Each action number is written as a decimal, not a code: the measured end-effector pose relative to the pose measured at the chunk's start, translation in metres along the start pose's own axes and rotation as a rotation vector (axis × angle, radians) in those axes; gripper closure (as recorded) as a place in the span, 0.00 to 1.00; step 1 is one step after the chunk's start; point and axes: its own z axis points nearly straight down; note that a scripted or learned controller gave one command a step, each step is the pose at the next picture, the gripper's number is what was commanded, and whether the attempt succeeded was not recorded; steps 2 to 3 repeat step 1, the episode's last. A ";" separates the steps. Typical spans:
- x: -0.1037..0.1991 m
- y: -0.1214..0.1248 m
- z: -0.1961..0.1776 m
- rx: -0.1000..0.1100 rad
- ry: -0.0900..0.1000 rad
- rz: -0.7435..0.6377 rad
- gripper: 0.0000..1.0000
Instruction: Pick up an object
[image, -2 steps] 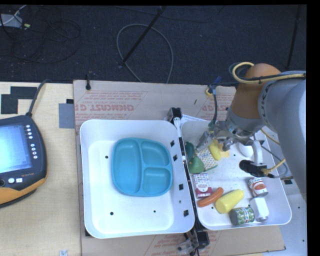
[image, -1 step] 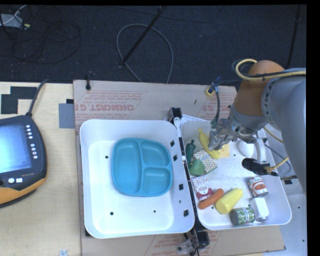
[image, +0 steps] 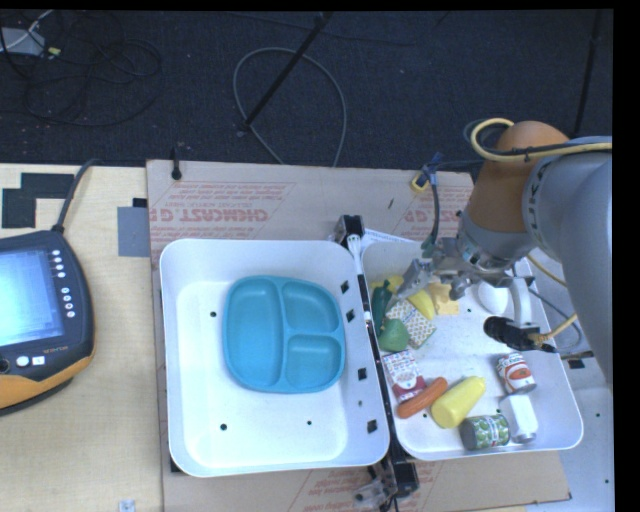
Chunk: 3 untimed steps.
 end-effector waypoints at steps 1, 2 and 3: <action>-0.020 0.006 0.020 -0.015 0.006 -0.004 0.00; -0.020 0.006 0.020 -0.015 0.006 -0.004 0.00; -0.020 0.006 0.020 -0.015 0.006 -0.004 0.00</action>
